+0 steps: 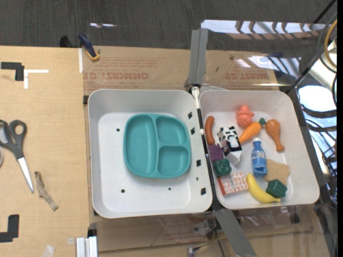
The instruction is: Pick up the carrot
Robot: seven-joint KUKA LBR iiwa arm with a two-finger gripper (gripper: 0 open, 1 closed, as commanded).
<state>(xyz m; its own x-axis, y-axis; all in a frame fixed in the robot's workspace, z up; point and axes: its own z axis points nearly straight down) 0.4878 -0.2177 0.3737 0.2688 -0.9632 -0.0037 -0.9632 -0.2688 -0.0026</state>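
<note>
2 shallow white bins are seen side by side on a cardboard-covered bench. The left bin (102, 159), at the centre of the frame, holds a teal divided plate (157, 145) with 3 compartments; nothing is seen lying in those compartments.

The right bin (300, 143) is crowded with toy items. The carrot (250, 131), orange with a small green top pointing to the upper right, is found in the upper middle of this bin, lying at a slant. Just above and to its left a pinkish-orange rounded toy (245, 114) is placed, touching or nearly touching it. To its right a chicken drumstick (275, 133) is laid. A sausage (209, 129) is set along the bin's left wall. Beside the carrot's lower end a black-and-white figure (231, 138) is seen, with a purple block (215, 152) and a dark green piece (222, 167) below it. A blue bottle (259, 157) with a white cap stands just below the carrot. Lower in the bin a slice of toast (277, 171), a second green piece (276, 187), a banana (260, 189) and a red-patterned card (232, 184) are gathered.

On the bench at the left of the frame, scissors (17, 149) are laid.

The gripper's state cannot be told from this view.
</note>
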